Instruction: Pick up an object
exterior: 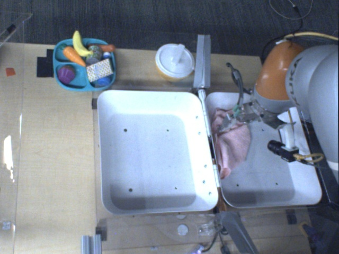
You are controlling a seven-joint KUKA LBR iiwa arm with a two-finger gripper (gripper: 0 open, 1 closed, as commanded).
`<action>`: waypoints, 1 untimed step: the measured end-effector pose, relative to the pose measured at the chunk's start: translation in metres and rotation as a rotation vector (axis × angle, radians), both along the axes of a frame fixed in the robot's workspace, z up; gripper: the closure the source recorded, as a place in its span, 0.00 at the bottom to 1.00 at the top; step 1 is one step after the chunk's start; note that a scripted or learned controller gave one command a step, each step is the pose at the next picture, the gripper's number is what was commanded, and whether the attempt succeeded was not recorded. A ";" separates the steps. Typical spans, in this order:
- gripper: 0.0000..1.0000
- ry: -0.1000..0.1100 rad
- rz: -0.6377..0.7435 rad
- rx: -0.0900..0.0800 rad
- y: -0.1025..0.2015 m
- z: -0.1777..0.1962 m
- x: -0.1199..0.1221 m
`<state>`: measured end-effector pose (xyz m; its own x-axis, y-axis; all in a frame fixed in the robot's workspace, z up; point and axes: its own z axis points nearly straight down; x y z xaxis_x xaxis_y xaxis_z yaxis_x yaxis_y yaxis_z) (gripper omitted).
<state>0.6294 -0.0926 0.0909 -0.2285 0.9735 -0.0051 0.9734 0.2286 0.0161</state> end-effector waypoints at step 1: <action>0.00 0.000 0.049 -0.004 -0.037 0.001 -0.074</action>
<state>0.5554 -0.1299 0.0920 -0.2756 0.9612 -0.0086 0.9611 0.2758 0.0156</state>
